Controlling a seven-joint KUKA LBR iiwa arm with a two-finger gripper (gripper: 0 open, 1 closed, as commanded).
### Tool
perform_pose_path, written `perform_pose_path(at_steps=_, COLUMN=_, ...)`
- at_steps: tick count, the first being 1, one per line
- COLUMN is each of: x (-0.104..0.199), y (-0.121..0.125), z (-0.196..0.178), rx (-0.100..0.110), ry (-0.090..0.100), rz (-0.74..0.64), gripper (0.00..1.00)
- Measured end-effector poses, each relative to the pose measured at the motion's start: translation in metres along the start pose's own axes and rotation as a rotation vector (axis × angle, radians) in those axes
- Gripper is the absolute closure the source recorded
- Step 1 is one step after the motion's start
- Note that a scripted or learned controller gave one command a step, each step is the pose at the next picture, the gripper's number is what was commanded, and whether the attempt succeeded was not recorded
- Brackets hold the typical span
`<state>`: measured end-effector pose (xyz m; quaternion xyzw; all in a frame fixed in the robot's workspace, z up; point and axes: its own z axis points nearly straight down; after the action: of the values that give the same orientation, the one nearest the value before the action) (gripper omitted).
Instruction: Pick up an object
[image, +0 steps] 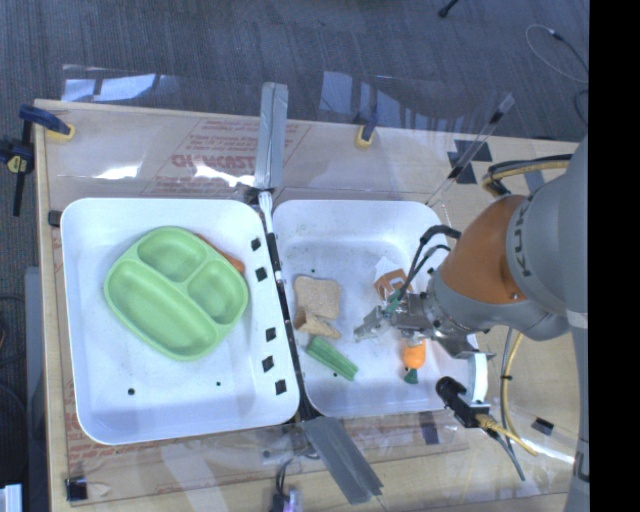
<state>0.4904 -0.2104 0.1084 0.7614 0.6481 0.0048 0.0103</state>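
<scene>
My end effector (392, 318) low in right bin (345, 225), grip state unclear. Approach step; next, settle over toy carrot (412, 356) beside it.

A pale wooden bench (400, 160) under glaring clear plastic sheeting (200, 160) stands on dark grey carpet (150, 40).
</scene>
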Motion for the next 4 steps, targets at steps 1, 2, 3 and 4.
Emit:
perform_pose_path(at_steps=1, x=0.0000, y=0.0000, z=0.0000, rx=0.000, ry=0.000, rz=0.000, gripper=0.00)
perform_pose_path(at_steps=2, x=0.0000, y=0.0000, z=0.0000, rx=0.000, ry=0.000, rz=0.000, gripper=0.00)
perform_pose_path(at_steps=3, x=0.0000, y=0.0000, z=0.0000, rx=0.000, ry=0.000, rz=0.000, gripper=0.00)
perform_pose_path(at_steps=4, x=0.0000, y=0.0000, z=0.0000, rx=0.000, ry=0.000, rz=0.000, gripper=0.00)
